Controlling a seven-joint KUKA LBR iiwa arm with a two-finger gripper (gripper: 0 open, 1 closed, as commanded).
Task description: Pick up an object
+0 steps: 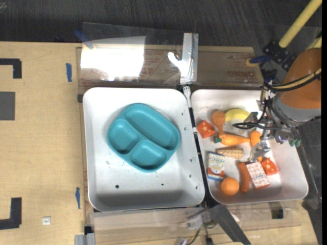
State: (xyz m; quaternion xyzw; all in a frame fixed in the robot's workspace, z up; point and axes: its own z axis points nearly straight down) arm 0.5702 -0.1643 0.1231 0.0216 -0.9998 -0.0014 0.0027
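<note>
1. Reaching in from the right, grey arm with orange band (306,78) over the right-hand shallow white bin (291,188); its two-finger gripper (261,148) low among the bin's contents; whether the claw is released or clenched cannot be told, the tips being lost in clutter.
2. Right bin, upper part: yellow rounded toy fruit (236,115); orange pear-shaped piece (218,118) just beside it on the left; small red carton (206,129) near the bin's left wall.
3. Right bin, middle: orange toy carrot (233,140) lying crosswise; pale ridged toy corn cob (230,152) just below it.
4. Right bin, lower part: white printed carton (216,166); round orange ball-shaped fruit (230,186) near the front wall; reddish toy sausage (243,176) beside it; red-and-white printed box (257,174) and small orange carton (269,166), both just beside the gripper.
5. Left-hand shallow white bin (102,182): teal plastic three-compartment tray (143,136), set at a slant near its middle.
6. Clear plastic sheet (133,60) behind the bins on the tan bench (36,152).
</note>
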